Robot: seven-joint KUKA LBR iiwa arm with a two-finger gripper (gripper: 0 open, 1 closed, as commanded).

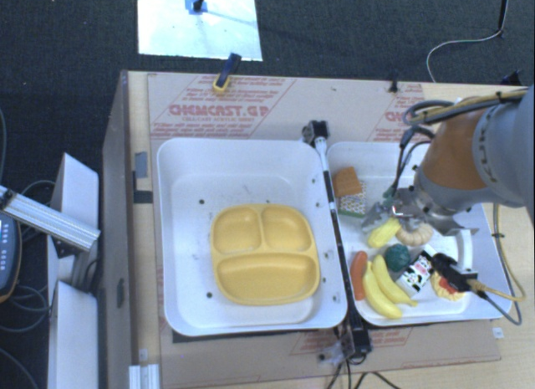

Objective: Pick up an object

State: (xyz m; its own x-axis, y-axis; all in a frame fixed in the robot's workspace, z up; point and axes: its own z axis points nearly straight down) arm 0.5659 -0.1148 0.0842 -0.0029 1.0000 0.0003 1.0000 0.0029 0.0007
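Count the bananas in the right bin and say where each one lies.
3: one banana just under the gripper, two bananas side by side near the front edge. The arm may hide others.

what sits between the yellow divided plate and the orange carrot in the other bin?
In the camera view, only bare floor of the left bin and the two bins' adjoining rims separate the yellow plate from the carrot.
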